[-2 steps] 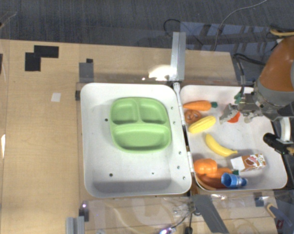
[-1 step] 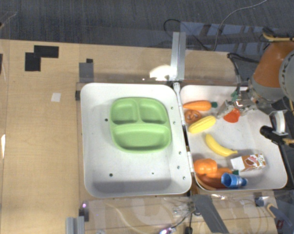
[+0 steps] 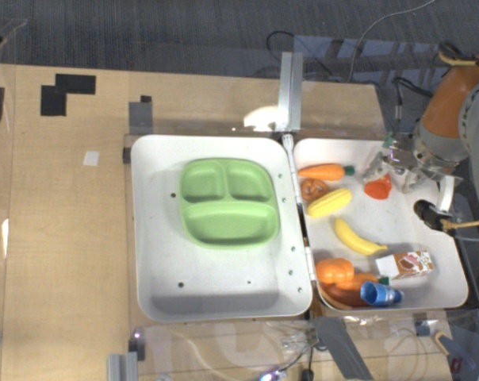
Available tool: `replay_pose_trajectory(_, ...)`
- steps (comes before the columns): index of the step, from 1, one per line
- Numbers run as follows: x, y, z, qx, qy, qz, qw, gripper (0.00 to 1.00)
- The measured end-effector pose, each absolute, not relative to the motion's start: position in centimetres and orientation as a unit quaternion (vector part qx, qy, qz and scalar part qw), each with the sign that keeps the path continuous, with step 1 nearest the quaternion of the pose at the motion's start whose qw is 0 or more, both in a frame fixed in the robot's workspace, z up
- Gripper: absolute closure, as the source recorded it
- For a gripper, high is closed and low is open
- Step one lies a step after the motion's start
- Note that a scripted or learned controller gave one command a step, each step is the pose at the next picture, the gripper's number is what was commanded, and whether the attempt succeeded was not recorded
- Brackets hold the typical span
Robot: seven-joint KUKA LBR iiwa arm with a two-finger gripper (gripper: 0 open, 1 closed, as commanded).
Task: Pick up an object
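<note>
We see a small orange cup [image 3: 377, 187] lying in the right bin [image 3: 454, 288], near its far edge, and the claw [image 3: 400, 167] hangs just beside and above it, toward the arm; whether its fingers grip anything we cannot tell. Nearer us than the cup lie a corn cob [image 3: 329, 203], a banana [image 3: 357, 239], a carrot [image 3: 322, 171], a juice carton [image 3: 414, 263] and a blue cup [image 3: 378, 294]. Left of the cup's bin, the left bin [image 3: 156, 292] holds a green divided tray [image 3: 228, 202]. Both bins rest on the wooden tabletop [image 3: 57, 236], with dark carpet [image 3: 184, 14] beyond.

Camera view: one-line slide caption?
Gripper poised over the right bin of toy food, beside a small orange cup; green tray left.
</note>
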State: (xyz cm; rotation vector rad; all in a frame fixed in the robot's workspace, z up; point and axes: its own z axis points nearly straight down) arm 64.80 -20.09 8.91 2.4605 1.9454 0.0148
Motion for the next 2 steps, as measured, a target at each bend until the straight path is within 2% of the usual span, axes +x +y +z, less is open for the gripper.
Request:
replay_pose_trajectory(1,64.9,-20.2,10.1,0.783,0.622,0.0043,0.006,1.00)
replay_pose_trajectory(2,63.8,-14.1,20.2,0.770,0.638,0.0028,0.003,1.00)
